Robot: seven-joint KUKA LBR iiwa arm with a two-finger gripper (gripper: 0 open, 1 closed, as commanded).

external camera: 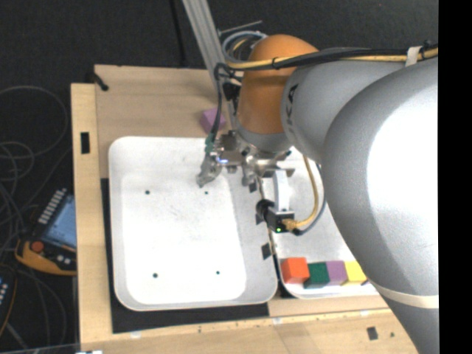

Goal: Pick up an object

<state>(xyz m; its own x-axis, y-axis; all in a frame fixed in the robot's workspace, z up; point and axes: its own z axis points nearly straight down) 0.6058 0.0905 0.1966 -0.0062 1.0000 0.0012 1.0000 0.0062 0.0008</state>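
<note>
My gripper (206,172) hangs over the far right part of the left white bin (147,286), close above its floor. I see nothing held at its tip. In the near corner of the right bin (295,292) a row of small blocks lies side by side: orange (296,269), green (318,273), purple (336,271) and yellow (355,272). A purple object (209,118) peeks out behind the left bin's far edge, partly hidden by the arm.
The big grey arm with its orange band (269,87) covers most of the right bin. A metal pole (200,17) slants up at the back. Cables and a handheld pendant (55,231) lie left of the bench.
</note>
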